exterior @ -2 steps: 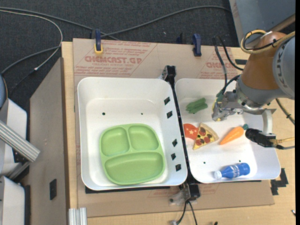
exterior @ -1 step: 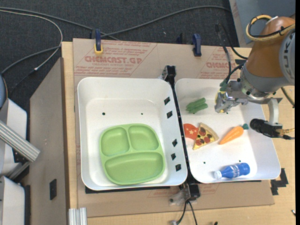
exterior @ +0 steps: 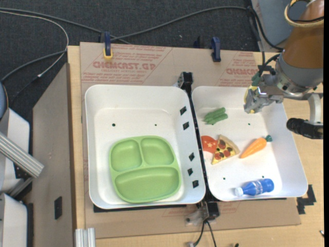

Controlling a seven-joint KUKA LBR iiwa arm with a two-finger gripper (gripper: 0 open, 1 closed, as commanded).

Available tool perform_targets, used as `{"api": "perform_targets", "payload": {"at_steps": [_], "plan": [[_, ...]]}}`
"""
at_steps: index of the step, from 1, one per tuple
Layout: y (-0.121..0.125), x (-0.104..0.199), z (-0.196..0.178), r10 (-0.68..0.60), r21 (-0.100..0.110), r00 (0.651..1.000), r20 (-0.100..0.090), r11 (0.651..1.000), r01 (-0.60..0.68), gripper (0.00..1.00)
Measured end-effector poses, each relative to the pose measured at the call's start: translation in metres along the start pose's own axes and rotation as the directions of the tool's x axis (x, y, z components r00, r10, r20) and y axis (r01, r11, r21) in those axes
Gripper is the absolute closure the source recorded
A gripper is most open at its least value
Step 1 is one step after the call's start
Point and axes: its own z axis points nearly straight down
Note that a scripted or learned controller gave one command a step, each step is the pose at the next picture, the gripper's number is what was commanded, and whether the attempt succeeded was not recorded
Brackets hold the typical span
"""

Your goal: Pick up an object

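In the right bin point(exterior: 288, 153) lie a green bean pod point(exterior: 215, 116), a pizza slice point(exterior: 224, 149) beside a red piece point(exterior: 208, 143), an orange carrot point(exterior: 254, 147) and a small blue bottle point(exterior: 255, 187) near the front wall. My gripper point(exterior: 253, 104) hangs over the bin's back right part, above and to the right of the green pod, with nothing visibly in it. The carrot lies in front of it.
The left bin point(exterior: 97, 138) holds a green divided plate point(exterior: 145, 168). A black divider with clips point(exterior: 189, 133) runs between the bins. Two clamps point(exterior: 107, 45) pin the cardboard sheet at the back. Cables trail over the dark floor.
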Motion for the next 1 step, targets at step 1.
{"api": "perform_targets", "payload": {"at_steps": [1], "plan": [[0.0013,0.0004,-0.0330,0.000,0.002,1.000,0.000,1.000,0.000,1.00]]}}
